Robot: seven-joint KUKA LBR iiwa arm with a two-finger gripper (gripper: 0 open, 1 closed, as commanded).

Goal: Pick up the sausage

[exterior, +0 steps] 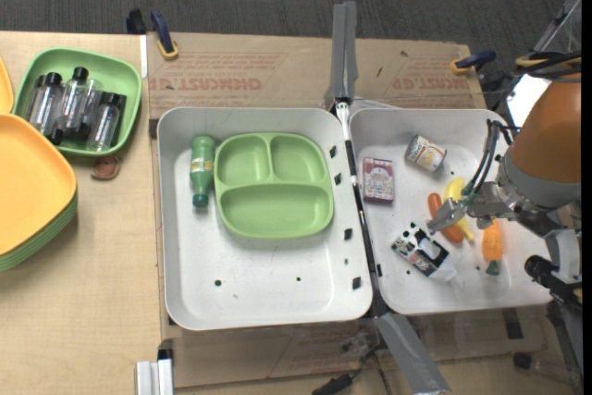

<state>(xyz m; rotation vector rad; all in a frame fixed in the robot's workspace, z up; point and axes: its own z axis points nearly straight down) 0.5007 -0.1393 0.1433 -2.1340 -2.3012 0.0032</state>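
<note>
Cardboard (277, 74) lining the counter behind the bins carries mirrored red lettering, too reversed and faint to read with certainty. The small maroon card box (379, 179) and the can (425, 153) in the right bin (398, 291) bear labels too small to read. The sausage (443, 217), a reddish-orange piece, lies mid-bin beside a yellow banana (454, 191), touching the end effector (455, 216), whose tips sit right at it; whether they are apart or together cannot be told. A carrot (493, 245) and a black-and-white packet (418, 253) lie nearby. The left bin (185, 291) holds a green divided plate (274, 185) and a green bottle (202, 169). The counter is pale wood, with dark carpet beyond.
</note>
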